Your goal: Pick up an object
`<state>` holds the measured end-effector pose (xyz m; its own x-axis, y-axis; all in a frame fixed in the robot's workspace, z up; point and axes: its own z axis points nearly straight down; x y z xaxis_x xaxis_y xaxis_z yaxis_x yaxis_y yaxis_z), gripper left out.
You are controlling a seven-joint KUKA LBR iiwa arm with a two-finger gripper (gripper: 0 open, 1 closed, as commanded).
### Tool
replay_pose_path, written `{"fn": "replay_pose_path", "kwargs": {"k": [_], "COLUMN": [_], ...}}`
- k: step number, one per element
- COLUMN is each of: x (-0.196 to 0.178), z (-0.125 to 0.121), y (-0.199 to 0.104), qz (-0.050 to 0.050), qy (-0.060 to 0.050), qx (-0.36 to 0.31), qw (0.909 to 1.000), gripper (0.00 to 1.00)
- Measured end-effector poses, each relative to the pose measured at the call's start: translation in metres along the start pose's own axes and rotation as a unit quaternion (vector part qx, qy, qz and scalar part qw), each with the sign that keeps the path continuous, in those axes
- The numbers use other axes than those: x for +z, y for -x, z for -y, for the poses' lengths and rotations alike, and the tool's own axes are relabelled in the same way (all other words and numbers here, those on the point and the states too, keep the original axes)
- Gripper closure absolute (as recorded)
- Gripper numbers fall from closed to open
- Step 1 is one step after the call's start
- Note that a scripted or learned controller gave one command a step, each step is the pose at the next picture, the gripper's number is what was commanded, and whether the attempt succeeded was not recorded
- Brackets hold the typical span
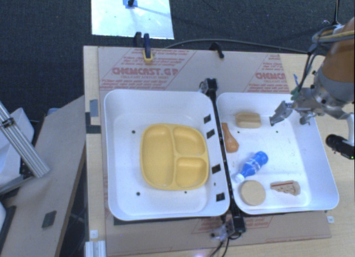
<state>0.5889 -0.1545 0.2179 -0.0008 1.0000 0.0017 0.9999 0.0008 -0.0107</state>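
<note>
Claw [291, 115] over far edge of right bin [324, 156], prongs apart, nothing between them. Bun [248, 120] just left of claw. Drumstick [229, 137] along divider, bottle [253, 165] mid-bin, cookie [253, 192] and pizza slice [286, 187] near front. Yellow tray [173, 156] sits in left bin [119, 139].

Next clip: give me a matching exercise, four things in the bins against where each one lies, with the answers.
Things:
1. yellow plate
2. blue bottle
3. tan block
4. wedge

Places:
A. right bin, far end, near the gripper
B. left bin
C. right bin, near right corner
D. right bin, middle

Pairs: 1-B, 2-D, 3-A, 4-C
</note>
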Motion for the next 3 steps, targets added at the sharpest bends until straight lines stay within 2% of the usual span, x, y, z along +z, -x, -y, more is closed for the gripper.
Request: {"fn": "replay_pose_path", "kwargs": {"k": [1,2,3], "x": [-0.007,0.055,0.097], "z": [-0.003,0.000,-0.001], "y": [0.000,0.000,0.001], "qz": [0.001,0.000,0.001], "qy": [0.006,0.004,0.004], "qx": [-0.001,0.000,0.000], "qw": [1.0000,1.0000,1.0000], "gripper": [0.00,0.00,0.00]}}
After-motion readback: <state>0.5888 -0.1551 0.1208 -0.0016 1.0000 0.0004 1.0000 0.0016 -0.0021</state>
